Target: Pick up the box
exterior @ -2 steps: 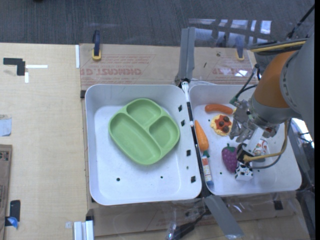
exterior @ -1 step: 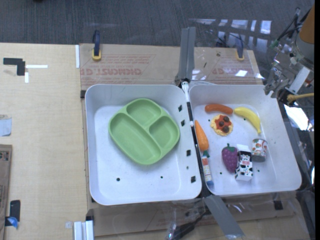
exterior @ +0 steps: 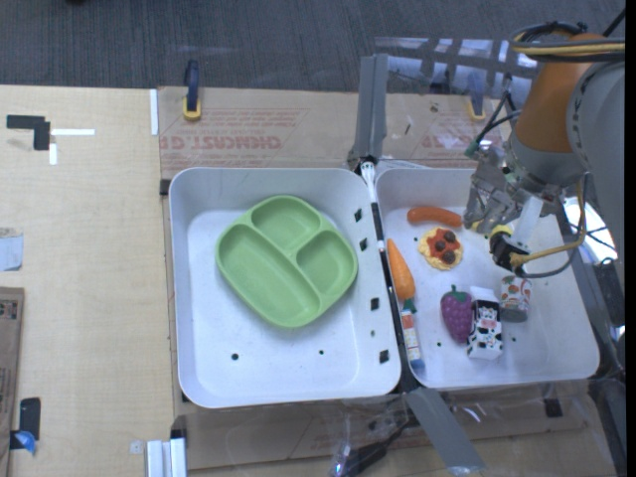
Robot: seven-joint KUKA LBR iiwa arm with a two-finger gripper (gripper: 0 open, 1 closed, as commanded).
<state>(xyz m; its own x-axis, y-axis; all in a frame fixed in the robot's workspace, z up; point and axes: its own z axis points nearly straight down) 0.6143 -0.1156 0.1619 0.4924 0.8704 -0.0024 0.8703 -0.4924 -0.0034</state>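
Note:
The box (exterior: 485,328) is a small white carton with black cow patches, standing near the front of the right bin (exterior: 566,361). It sits beside a purple toy grape bunch (exterior: 456,312). My gripper (exterior: 486,215) hangs over the back right part of that bin, well behind the box and apart from it. Nothing shows in the gripper. A yellow and black fitting with a cable (exterior: 505,246) dangles just below the wrist.
The right bin also holds a red sausage (exterior: 433,215), a small pizza toy (exterior: 441,247), an orange carrot (exterior: 399,269), a marker (exterior: 409,334) and a small patterned cup (exterior: 514,296) right behind the box. A green divided plate (exterior: 286,259) lies in the left bin (exterior: 199,356).

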